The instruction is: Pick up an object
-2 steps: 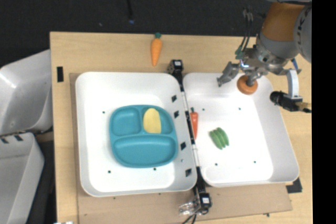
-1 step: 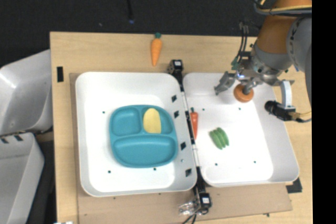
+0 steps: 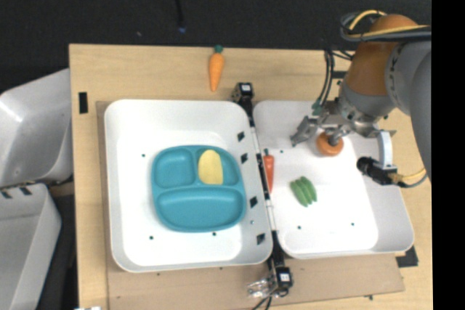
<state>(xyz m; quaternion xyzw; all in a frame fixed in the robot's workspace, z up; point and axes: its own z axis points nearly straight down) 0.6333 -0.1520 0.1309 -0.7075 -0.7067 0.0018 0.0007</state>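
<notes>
My gripper (image 3: 325, 136) hangs low over the back of the right bin (image 3: 385, 229), open, with one finger (image 3: 301, 134) splayed out to the left. A small round orange object (image 3: 330, 147) lies on the bin floor right under the gripper's front side, touching or nearly touching it; I cannot tell if it sits between the fingers. A green pod-like vegetable (image 3: 304, 191) rests in the middle of the same bin. A small red-orange carrot piece (image 3: 268, 169) lies along that bin's left wall.
The left bin (image 3: 123, 229) holds a blue divided plate (image 3: 174, 210) with a yellow object (image 3: 211, 167) in its upper right compartment. A toy carrot (image 3: 216, 69) lies on the wooden bench behind the bins. A black cable plug (image 3: 370, 168) hangs right of the gripper.
</notes>
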